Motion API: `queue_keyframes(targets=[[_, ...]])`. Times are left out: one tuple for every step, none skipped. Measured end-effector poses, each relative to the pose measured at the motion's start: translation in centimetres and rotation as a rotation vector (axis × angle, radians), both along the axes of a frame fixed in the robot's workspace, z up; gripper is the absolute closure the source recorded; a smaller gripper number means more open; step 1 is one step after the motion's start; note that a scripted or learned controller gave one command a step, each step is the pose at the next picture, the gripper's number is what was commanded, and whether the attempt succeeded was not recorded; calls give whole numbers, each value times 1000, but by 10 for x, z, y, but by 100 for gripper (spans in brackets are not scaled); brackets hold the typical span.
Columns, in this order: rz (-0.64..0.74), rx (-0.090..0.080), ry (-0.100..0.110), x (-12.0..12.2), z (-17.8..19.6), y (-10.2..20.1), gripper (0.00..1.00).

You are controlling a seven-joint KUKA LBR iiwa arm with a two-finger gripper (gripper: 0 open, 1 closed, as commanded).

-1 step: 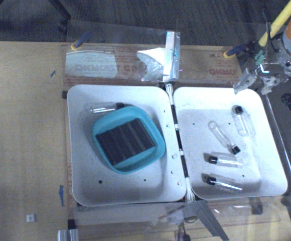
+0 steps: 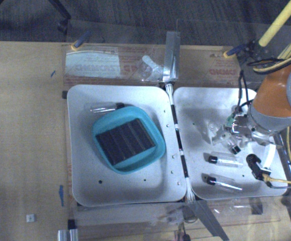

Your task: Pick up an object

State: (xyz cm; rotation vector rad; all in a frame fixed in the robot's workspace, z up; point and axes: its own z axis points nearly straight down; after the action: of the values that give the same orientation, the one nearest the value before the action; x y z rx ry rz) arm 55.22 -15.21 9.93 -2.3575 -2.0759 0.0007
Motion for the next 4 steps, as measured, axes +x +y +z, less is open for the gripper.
queue_keyframes(targets=[[50, 2, -7, 5, -11, -48, 0], [47, -1, -11, 5, 0, -50, 100], [-149, -1, 0, 36, 81, -15, 100], [-180, -1, -1, 40, 102, 49, 100]])
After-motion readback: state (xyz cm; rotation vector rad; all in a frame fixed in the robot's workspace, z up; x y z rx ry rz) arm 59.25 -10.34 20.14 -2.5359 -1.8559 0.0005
